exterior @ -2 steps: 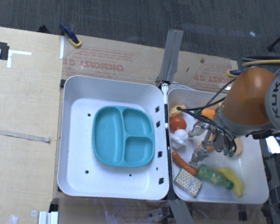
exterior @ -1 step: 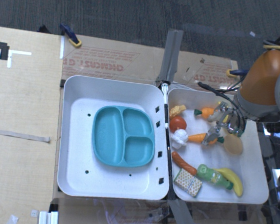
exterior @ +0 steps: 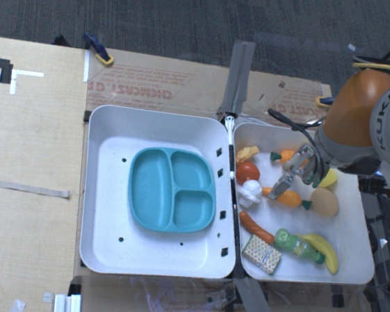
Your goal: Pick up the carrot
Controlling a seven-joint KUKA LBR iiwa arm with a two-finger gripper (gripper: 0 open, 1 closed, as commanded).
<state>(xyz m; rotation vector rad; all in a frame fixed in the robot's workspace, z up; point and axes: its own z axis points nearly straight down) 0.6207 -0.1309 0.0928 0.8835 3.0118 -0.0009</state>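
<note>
Carrot (exterior: pixel 285 197) lies in the right bin (exterior: pixel 349 274), its long axis running left to right with a slight tilt, the thin tip toward the divider and the fat end next to the egg (exterior: pixel 324 201). Gripper (exterior: pixel 288 182) hangs directly over it, fingers (exterior: pixel 282 185) spread, with nothing gripped between them. Neighbours crowd close (tomato (exterior: pixel 248 172) and a white lump (exterior: pixel 250 191) to the left), while the bin floor just below the carrot is bare. The teal plate (exterior: pixel 173 190) sits in the left bin (exterior: pixel 99 197).

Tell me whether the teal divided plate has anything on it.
Empty: all three compartments of the teal divided plastic plate show bare teal. It lies flat in the left white bin.
</note>
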